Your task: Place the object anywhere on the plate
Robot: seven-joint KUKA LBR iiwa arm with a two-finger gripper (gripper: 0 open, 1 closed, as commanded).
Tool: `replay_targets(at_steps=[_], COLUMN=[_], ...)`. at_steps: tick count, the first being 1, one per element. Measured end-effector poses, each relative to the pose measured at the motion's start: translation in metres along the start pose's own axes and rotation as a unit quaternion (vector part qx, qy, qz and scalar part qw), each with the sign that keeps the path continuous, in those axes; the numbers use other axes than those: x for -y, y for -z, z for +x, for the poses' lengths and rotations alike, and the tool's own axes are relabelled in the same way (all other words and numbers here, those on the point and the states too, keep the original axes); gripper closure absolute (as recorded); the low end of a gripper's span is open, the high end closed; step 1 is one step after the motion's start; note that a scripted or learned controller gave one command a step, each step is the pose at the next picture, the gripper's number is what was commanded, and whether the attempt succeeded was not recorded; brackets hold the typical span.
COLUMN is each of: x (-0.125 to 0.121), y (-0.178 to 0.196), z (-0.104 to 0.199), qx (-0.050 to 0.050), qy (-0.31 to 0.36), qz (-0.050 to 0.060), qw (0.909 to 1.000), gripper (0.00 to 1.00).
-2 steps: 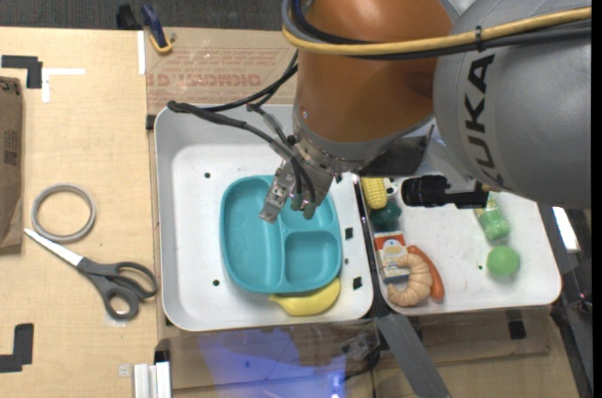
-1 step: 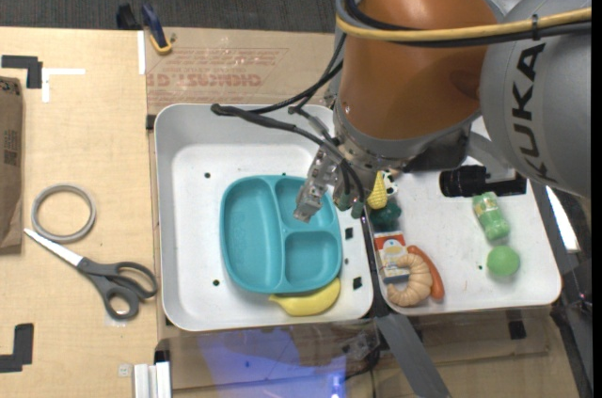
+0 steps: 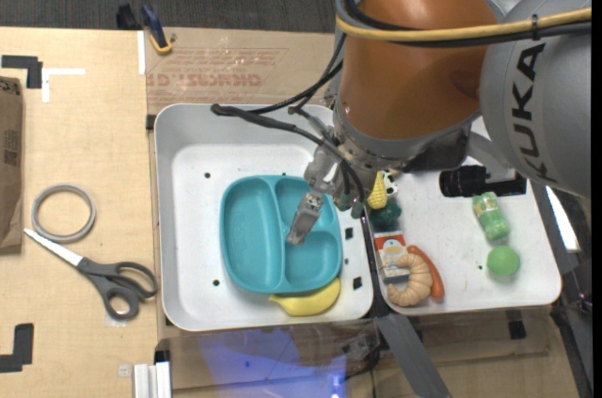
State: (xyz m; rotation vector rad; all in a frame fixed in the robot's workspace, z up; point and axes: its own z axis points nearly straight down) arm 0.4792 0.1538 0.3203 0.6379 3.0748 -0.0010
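1. Gripper (image 3: 301,227) hangs over the middle of the teal plastic divided plate (image 3: 254,241), above the ridge between compartments. Can't tell if it is open or closed, or carrying anything.
2. The plate sits in the left white bin (image 3: 179,199), lower centre of frame. Can't tell which item is the one to place.
3. Yellow toy banana (image 3: 310,300) touches the plate's lower right rim, partly tucked under it.
4. Right white bin (image 3: 546,293) is crowded along the shared wall. A yellow corn cob (image 3: 378,191) and a dark green lumpy toy (image 3: 386,217) sit just right of the gripper. Below them are a white-and-red packet (image 3: 390,246) and a tan curled shrimp-like toy (image 3: 406,283), with an orange stick (image 3: 435,281) touching it.
5. Farther right are a pale green bottle (image 3: 489,217) and a green ball (image 3: 503,262).
6. The orange band (image 3: 414,57) and grey arm body cover the right bin's upper part.
7. On the bench at left are a grey tape roll (image 3: 63,211), grey-handled scissors (image 3: 99,272) and a brown paper bag (image 3: 9,161).
8. Writing: "KUKA" on the arm. The red print on the cardboard sheet (image 3: 235,71) is not legible.
9. Counts: 2 bins, 1 plate, 1 of every other item.
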Motion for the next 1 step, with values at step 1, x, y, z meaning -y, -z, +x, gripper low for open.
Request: replay_targets(at_steps=[1], x=[0.0], y=[0.0], z=[0.0], qx=[0.0], qy=[0.0], qz=[0.0], qw=[1.0], gripper=[0.0])
